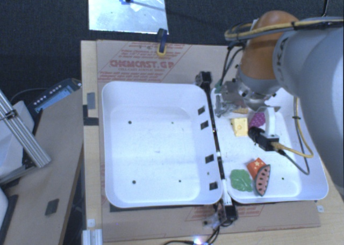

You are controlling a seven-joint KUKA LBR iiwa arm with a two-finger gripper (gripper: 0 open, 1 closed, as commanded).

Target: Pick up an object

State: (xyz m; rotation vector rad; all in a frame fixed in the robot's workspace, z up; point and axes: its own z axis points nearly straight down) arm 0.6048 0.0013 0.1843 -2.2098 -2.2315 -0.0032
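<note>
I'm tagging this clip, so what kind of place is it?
Probably a robotics lab's grasping test bench: a grey arm over two white bins, small toy-like items in the right one, all on taped-down cardboard.

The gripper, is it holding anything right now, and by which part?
Cannot be told: the gripper sits low in the right bin, near the yellow piece.
</note>
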